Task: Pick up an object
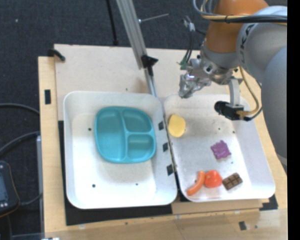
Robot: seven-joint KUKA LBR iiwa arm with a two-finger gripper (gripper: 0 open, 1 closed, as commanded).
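Gripper [189,90] over the right bin's [250,149] 11 o'clock corner; open or closed, cannot tell. Yellow piece [177,125] just at 6 o'clock of it. Purple block [220,149] toward 5 o'clock; orange piece [206,181] and brown block [232,181] beyond. Teal tray [125,134] in the left bin [80,154], at 8 o'clock.

the counter [90,69] looks like pale, matt wood. both white bins [80,184] seem smooth plastic (faintly speckled), as does the slightly glossy teal plate [125,134]. the slanted pole [130,24] looks like ribbed, shiny metal.
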